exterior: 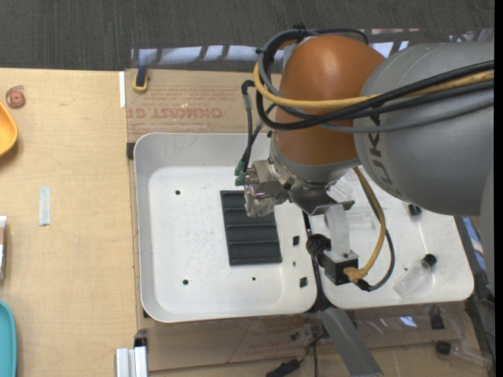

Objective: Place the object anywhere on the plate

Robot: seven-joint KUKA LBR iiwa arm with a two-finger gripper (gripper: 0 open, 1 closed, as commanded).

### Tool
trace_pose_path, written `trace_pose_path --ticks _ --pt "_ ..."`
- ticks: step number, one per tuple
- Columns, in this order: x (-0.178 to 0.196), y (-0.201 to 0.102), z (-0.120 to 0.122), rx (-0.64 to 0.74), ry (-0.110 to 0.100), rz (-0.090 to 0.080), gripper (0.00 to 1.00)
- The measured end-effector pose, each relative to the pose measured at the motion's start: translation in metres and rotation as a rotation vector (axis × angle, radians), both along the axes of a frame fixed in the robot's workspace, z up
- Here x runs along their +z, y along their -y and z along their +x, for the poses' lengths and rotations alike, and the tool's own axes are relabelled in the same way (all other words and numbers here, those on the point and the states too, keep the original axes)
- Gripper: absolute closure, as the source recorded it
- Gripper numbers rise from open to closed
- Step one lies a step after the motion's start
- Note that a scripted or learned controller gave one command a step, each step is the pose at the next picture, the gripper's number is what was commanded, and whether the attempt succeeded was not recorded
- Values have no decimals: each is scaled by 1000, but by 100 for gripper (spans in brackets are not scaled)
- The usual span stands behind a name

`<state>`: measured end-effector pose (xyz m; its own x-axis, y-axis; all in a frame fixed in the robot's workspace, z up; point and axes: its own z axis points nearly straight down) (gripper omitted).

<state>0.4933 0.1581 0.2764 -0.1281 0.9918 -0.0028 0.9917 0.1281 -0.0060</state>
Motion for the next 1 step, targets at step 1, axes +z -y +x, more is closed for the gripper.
trace_pose_path --ticks 1 --pt "0 15 84 -216 3 -1 100"
